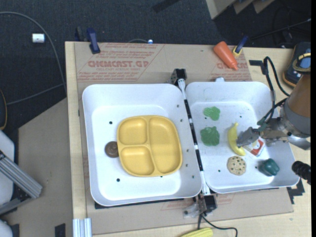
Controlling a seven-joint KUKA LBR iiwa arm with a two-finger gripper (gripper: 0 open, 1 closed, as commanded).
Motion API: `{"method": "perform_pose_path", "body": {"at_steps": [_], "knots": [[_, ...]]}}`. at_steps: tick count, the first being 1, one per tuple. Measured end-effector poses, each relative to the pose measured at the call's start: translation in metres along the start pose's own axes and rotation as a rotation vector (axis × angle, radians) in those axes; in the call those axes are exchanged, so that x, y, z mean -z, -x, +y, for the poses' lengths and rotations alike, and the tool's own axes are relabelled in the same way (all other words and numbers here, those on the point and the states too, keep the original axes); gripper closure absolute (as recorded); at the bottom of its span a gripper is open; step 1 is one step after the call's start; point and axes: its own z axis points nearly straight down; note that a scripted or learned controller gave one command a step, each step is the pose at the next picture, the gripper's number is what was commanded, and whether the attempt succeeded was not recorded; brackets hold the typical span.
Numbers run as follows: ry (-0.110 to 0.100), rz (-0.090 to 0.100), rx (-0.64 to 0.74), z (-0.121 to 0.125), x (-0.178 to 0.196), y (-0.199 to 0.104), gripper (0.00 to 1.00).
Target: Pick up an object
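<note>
White plastic made up both bins on your surface (74, 132), and the left bin (94, 147) carried a yellow divided plate (148, 146) with a brown disc (111, 149) touching its left edge, well apart from anything the arm (298, 107) could have disturbed. Your trouble lay in the right bin (217, 90), where the pieces sat close together. You had the hand (248, 136) low over the bin floor, just beside the right side of the banana (234, 139), with a small red and white item (256, 147) right under it; I could not tell whether it was apart or together, and nothing showed plainly between its tips. If it closed from there, you could have pinched the banana's curved edge alone, and I judged the fruit likely to roll or slide toward the two green pieces (211, 127). You might equally have caught both the banana and the red and white item, giving a loose hold that dropped on the lift. The cookie (237, 165) and the dark green object (269, 167) lay near enough that a sideways drag could have knocked them toward the bin wall.
</note>
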Motion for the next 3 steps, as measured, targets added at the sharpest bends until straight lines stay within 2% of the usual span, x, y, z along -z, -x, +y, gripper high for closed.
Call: {"method": "perform_pose_path", "body": {"at_steps": [1, 2, 3], "knots": [[0.008, -0.002, 0.000, 0.043, -0.104, -0.003, 0.00], [0.014, -0.008, -0.002, 0.044, -0.093, -0.001, 1.00], [0.002, 0.001, 0.002, 0.037, -0.007, -0.068, 1.00]]}}
